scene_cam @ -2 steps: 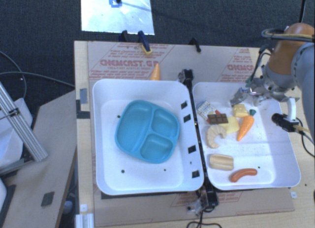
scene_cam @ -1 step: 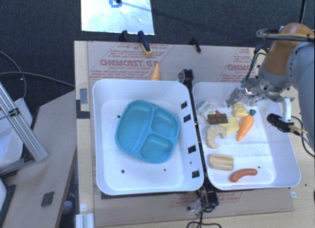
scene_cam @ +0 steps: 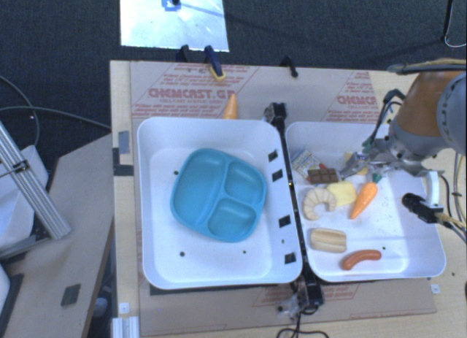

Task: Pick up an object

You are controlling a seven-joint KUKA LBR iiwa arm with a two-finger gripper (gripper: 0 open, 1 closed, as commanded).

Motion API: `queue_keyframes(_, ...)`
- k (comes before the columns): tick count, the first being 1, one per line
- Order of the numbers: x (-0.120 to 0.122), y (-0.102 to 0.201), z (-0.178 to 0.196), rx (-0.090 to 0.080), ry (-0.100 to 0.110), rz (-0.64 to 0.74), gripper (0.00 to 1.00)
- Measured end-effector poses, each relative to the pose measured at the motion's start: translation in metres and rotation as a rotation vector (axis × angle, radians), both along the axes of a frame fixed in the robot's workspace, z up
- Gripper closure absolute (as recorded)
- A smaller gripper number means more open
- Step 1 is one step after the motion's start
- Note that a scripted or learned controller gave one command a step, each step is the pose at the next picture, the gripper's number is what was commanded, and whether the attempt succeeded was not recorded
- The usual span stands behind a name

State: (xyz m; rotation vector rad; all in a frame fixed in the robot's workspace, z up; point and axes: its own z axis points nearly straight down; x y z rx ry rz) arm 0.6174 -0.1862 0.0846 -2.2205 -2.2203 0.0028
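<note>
Camera view: in the right bin (scene_cam: 423, 256) we list a carrot (scene_cam: 363, 200), orange, tapered, tilted, beside a yellow piece (scene_cam: 343, 193). The gripper (scene_cam: 363, 166) hangs just above the carrot's top; whether it is parted or clenched we cannot tell, nor whether it touches.

"CHEMCAST" printed in red, repeated across the brown paper-faced sheet (scene_cam: 191, 88) under both bins, smaller print unreadable

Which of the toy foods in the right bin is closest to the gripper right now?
The orange carrot. Its top end lies right below the gripper, while the croissant, bread roll and sausage lie farther toward the bin's near edge.
</note>
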Motion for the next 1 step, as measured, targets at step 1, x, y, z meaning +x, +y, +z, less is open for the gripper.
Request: queue_keyframes(1,-0.0172,0.0022,0.0000,0.000,-0.002,0.001,0.00)
